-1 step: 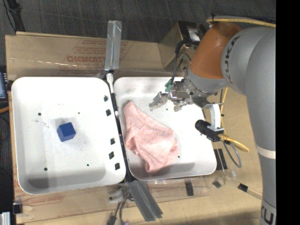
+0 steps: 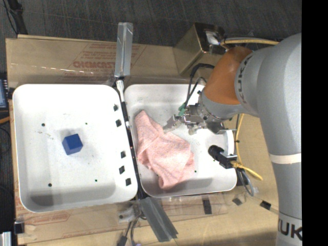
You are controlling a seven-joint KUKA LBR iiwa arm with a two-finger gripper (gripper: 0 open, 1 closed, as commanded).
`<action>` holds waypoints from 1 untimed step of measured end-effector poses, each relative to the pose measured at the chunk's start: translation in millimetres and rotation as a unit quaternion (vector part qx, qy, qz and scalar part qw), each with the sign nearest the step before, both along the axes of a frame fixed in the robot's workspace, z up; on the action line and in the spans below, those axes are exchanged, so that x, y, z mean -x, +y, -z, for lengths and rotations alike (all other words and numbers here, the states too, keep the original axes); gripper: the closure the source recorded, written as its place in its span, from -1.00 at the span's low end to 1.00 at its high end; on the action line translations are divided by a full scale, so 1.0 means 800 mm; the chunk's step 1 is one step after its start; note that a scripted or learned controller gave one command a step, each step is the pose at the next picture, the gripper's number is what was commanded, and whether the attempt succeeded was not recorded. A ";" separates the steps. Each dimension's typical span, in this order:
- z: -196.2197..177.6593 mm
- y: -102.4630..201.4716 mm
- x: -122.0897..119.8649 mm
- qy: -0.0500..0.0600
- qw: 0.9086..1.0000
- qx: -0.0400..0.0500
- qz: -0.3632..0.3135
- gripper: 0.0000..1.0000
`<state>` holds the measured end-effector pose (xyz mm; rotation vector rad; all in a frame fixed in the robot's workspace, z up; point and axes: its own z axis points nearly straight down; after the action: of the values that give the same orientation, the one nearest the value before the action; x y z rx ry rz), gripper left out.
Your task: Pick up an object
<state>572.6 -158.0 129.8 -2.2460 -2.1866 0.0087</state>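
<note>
Camera view: the grey arm [image 2: 266, 81] with its orange band, cut off at the right, bends over the right white bin [image 2: 154, 94], hiding its far corner. A crumpled pink cloth [image 2: 163, 152] lies there. The metal two-finger gripper [image 2: 177, 121] hovers at the cloth's upper edge; I cannot tell its state. A small blue cube [image 2: 72, 143] sits in the left white bin [image 2: 31, 101].

Lighting pretty even, bright overhead, no hard hotspots. Left bin [image 2: 31, 111] and right bin [image 2: 154, 94] near blown out, white walls lose detail. Soft grey shadow pooled along near inner walls of both bins. Gripper [image 2: 179, 121] throws small soft shadow on bin floor just under fingertips; pink cloth [image 2: 164, 155] folds just left of fingers shaded gently. Blue cube [image 2: 73, 143], far left of fingers, reads crisp enough. Overall slightly soft, low-res, bit of compression mush. Dark floor up top murky. Arm [image 2: 277, 91] shows smooth sheen, no harsh glare.
</note>
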 end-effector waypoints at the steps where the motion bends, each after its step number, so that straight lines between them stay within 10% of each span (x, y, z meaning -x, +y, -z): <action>1: 0.049 -0.011 0.039 -0.003 1.000 0.000 -0.027 -1.00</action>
<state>541.6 -166.7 90.6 -2.1881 -2.2495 0.0015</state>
